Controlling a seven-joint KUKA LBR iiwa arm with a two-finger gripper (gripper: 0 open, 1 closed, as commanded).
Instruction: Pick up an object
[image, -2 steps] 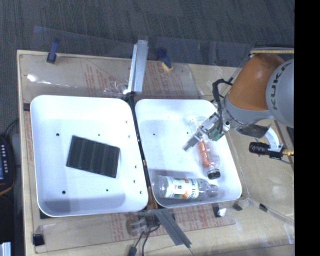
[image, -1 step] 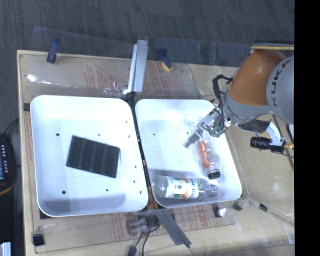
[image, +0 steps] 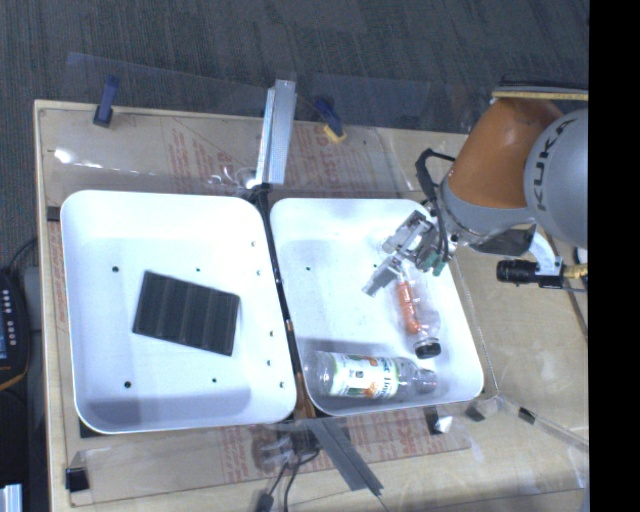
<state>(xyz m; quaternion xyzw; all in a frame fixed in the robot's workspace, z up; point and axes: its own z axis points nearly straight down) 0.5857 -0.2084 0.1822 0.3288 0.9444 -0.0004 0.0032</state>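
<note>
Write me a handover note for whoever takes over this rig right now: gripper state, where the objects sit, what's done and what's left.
Gripper: over the right bin, upper middle, with nothing visibly between its fingers; whether open or shut is not readable.
Right bin: a small clear bottle with orange contents lies just below the gripper, dark cap toward the front. A larger clear bottle with a green and white label lies on its side along the front wall.
Left bin: a flat dark ribbed rectangle lies near the middle.
Done: no pick shown yet.
Left: grasp and lift one object; the small bottle looks nearest.
</note>
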